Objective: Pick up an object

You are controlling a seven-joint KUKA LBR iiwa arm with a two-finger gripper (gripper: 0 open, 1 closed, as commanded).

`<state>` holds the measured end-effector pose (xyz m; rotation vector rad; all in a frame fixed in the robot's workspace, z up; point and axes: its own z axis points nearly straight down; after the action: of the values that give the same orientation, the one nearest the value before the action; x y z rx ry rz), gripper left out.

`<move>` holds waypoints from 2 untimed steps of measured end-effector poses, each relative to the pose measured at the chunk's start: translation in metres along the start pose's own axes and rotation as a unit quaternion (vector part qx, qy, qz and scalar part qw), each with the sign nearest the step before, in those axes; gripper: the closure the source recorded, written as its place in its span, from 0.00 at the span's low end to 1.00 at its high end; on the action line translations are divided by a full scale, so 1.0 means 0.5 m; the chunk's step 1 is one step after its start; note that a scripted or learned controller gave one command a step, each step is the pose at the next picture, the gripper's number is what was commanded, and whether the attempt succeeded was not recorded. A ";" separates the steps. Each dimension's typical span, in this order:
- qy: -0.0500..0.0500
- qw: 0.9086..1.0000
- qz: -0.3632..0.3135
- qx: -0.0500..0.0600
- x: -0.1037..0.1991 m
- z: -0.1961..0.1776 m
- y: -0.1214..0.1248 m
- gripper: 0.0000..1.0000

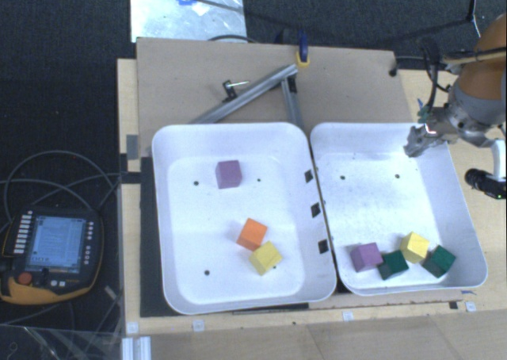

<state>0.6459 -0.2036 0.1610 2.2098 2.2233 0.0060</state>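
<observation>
Far left of the gripper (417, 144), purple, orange and yellow blocks are scattered in the left bin (170, 192), while four clustered blocks (400, 255) lie below it in the right bin (463, 216), over whose far corner it is poised for a pick.

A robotics lab: a teach pendant (49, 254) with a lit screen lies on dark carpet (63, 73), its cables looping beside a plywood surface (348, 81) carrying two white bins (170, 144) of coloured test blocks (252, 233). A metal bar (245, 93) is fixed to the board, and a robot arm (479, 85) enters at the right.
</observation>
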 end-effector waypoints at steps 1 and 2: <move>0.000 1.000 0.000 0.001 -0.001 -0.107 0.003 1.00; 0.002 1.000 -0.001 0.004 0.100 -0.117 -0.051 1.00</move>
<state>0.6199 -0.1535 0.2190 2.2123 2.2315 0.0016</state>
